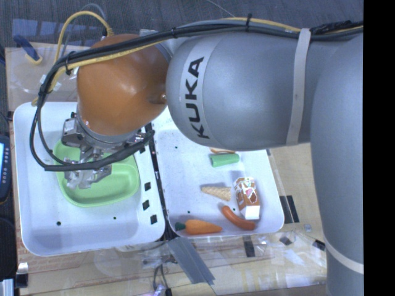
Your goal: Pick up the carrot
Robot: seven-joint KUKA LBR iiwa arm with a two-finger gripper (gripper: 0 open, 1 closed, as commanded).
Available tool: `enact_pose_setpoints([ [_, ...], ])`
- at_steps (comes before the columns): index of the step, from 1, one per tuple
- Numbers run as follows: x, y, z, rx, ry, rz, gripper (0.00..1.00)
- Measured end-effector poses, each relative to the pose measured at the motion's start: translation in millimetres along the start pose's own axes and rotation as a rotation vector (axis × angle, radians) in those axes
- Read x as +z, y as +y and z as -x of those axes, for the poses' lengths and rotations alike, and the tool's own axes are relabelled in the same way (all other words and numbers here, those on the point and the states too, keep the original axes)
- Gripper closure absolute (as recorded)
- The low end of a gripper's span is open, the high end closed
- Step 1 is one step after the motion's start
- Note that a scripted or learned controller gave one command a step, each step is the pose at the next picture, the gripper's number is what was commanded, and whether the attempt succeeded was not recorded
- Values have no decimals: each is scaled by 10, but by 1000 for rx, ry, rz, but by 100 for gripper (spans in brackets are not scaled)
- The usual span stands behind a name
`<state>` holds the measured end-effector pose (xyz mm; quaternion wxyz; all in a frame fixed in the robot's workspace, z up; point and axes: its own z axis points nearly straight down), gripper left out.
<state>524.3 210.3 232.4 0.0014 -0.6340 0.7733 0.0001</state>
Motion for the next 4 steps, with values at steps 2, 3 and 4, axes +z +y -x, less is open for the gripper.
enact_pose_setpoints([
  [2, 177, 207, 48, -728, -1, 2, 100],
  [3, 18, 161, 55, -1240, -2, 3, 100],
  [4, -76, 162, 66, -1243, -3, 4, 100],
])
